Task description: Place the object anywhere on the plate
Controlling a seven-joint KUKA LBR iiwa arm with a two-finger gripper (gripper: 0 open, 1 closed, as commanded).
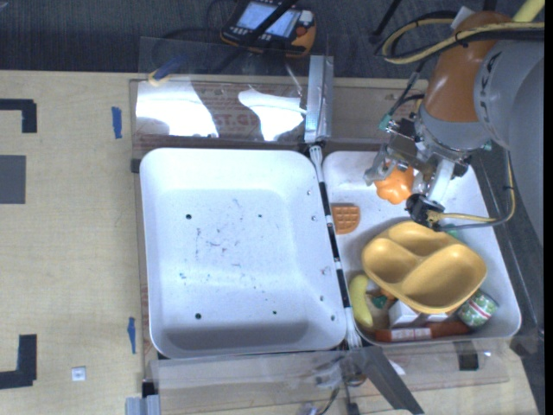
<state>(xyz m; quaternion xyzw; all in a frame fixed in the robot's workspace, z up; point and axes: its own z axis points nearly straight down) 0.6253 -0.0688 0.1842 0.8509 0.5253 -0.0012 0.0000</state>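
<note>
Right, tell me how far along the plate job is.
Done: the gripper is up over the right bin with a small orange object between its fingers, so the pick looks made. In hand: carrying that object, which sits above and left of the yellow plate. Left: bring it over the plate and release; nothing rests on the plate's top yet.
</note>
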